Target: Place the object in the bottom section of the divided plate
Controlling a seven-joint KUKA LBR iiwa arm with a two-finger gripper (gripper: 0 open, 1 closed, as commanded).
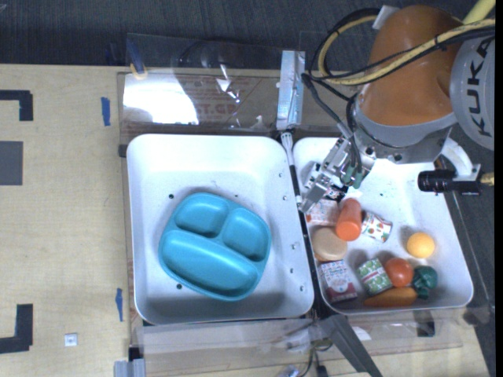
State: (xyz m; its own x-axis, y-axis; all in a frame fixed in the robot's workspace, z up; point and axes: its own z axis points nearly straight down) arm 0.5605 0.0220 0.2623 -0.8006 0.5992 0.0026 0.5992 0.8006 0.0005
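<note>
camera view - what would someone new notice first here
The blue divided plate sits alone in the left bin. In the right bin, small toy foods crowd together, with the gripper low at that bin's upper left, just above an orange cylinder.

Reaches in from the upper right: grey arm (471,93) with orange band (413,61) above the wrist, yellow and black cables looped over it. Points down and left, gripper (328,181) low near the right bin's upper left corner. Finger state unclear.
</note>
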